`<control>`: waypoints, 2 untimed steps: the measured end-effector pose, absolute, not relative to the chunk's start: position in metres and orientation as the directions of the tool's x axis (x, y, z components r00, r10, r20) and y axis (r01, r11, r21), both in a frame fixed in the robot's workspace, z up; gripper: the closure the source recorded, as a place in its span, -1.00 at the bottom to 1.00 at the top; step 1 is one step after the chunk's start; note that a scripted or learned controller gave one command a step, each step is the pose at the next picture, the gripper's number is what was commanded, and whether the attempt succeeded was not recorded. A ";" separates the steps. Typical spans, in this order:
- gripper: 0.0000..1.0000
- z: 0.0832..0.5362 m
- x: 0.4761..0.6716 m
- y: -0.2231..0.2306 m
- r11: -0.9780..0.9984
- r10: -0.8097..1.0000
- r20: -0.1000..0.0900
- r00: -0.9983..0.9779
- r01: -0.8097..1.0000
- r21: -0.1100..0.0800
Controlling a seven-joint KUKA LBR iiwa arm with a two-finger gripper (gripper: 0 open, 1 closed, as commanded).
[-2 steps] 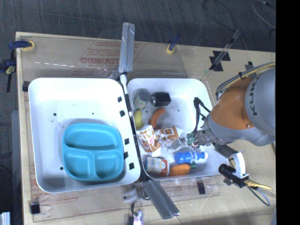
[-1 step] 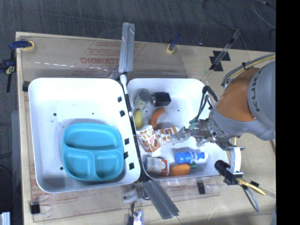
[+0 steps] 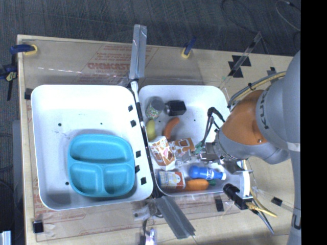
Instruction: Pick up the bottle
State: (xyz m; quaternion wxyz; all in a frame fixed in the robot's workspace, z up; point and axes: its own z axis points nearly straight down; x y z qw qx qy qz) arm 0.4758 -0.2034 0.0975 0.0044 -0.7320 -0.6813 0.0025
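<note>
The bottle (image 3: 206, 174), blue with a white cap end, lies on its side near the front of the right bin (image 3: 194, 92), between an orange carrot-like piece (image 3: 196, 185) and crumpled packets (image 3: 171, 152). It is not yet lifted; the gripper (image 3: 209, 154) hangs just above it, and whether it is spread or closed I cannot tell.

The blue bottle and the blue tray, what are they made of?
The small blue bottle with a white cap looks like glossy plastic: light glints along its side. The turquoise three-compartment tray seems moulded plastic too, smooth, with rounded edges and a duller sheen.
</note>
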 end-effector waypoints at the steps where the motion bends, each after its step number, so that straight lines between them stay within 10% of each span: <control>1: -1.00 0.089 0.477 -0.204 -0.078 0.997 0.003 0.078 0.997 -0.009; 2: 1.00 0.095 0.477 -0.203 -0.072 0.997 0.004 0.072 0.997 -0.014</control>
